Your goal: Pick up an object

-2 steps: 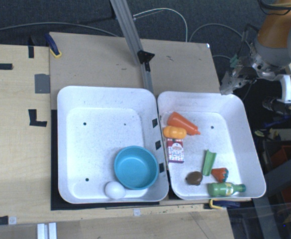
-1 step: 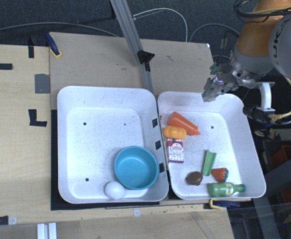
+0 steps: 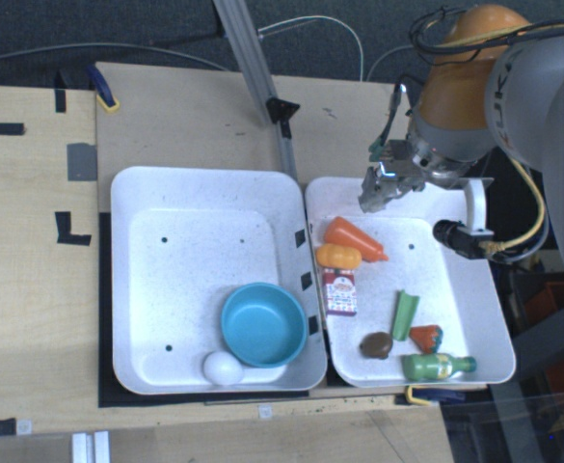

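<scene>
The gripper [image 3: 376, 197] hangs over the far edge of the right bin [image 3: 474, 297], just beside the carrot [image 3: 354, 236]; I cannot tell if it holds anything.

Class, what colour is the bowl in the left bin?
Blue; the bowl shows clearly in the camera view.

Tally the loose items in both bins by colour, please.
Blue: 1, bowl
White: 1, ball
Orange: 2, carrot, orange piece
Red: 2, carton, red piece
Green: 2, stick, bottle
Brown: 1, lump
Total: 9
</scene>
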